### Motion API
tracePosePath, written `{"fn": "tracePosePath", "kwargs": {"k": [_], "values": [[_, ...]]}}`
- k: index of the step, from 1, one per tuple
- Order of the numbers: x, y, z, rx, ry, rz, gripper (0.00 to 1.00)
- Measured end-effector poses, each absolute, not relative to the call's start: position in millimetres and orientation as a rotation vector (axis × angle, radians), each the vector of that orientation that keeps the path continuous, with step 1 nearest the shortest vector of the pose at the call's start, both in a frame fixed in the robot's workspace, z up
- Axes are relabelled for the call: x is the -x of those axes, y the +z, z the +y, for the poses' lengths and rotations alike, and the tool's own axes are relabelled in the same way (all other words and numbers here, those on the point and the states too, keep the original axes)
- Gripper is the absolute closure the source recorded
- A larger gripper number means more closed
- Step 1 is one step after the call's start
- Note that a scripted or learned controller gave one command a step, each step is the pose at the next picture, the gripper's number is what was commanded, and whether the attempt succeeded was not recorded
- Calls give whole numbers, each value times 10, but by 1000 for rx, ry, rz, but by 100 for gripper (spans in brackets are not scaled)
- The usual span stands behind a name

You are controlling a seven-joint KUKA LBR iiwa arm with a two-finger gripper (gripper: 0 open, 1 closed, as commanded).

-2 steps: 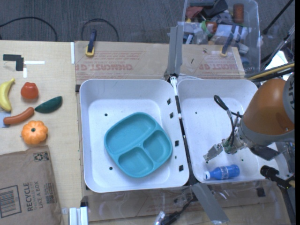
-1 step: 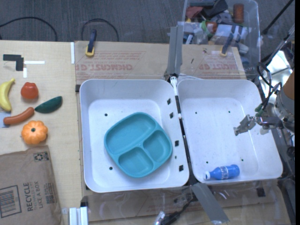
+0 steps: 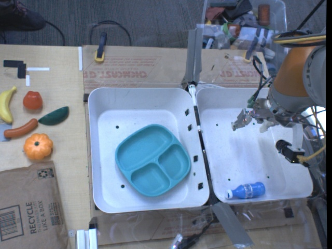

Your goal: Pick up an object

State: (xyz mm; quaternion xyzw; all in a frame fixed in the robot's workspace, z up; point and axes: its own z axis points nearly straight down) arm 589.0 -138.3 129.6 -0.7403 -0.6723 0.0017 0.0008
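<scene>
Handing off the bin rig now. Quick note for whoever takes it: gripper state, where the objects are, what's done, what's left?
Gripper: over the upper part of the right bin, nothing between its fingers. Whether it is open or shut can't be read from this view.
Objects: blue bottle lying on its side near the right bin's front edge; teal divided plate flat in the left bin.
Done: nothing picked yet.
Left: the whole pick. The bottle is the nearer candidate, so likely move toward the front edge, descend and grasp.

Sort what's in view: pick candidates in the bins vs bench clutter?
In play: blue bottle in the right bin; teal divided plate in the left bin; gripper.

Lying about: banana, tomato, sausage, pumpkin, cardboard box.
</scene>
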Motion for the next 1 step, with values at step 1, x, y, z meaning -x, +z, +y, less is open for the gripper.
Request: {"fn": "tracePosePath", "kwargs": {"k": [1], "values": [[-4766,896,-1937,2176,3,-2261,0]]}}
